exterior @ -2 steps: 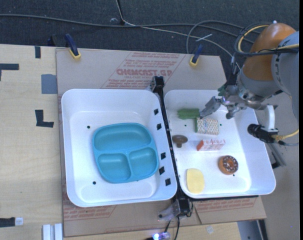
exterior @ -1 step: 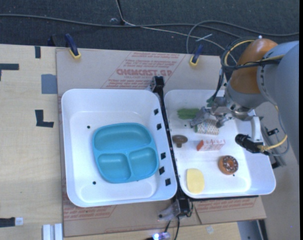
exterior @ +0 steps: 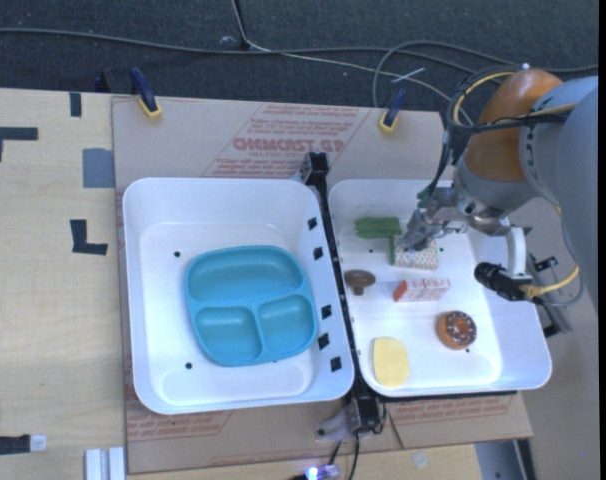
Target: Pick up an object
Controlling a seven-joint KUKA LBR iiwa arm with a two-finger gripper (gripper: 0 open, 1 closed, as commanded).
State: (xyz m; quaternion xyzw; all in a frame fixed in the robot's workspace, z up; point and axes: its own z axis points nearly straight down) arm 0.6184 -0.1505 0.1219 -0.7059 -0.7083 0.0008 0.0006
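The right bin [exterior: 518, 363] holds several small items: a green piece [exterior: 377, 227], a pale speckled block [exterior: 415, 257], a brown mushroom-like piece [exterior: 359, 280], a red and white packet [exterior: 421, 289], a chocolate donut [exterior: 456, 329] and a yellow slab [exterior: 390, 361]. My gripper [exterior: 421, 234] hangs low in the bin's far half, right at the top edge of the speckled block and just right of the green piece. Whether anything sits between its tips cannot be made out.
The left bin [exterior: 148, 268] holds a blue divided plate [exterior: 251, 302]. A black divider [exterior: 327, 268] runs between the bins. Two clamps [exterior: 145, 96] [exterior: 391, 115] grip the cardboard at the far edge. Cables loop behind the arm [exterior: 508, 138].
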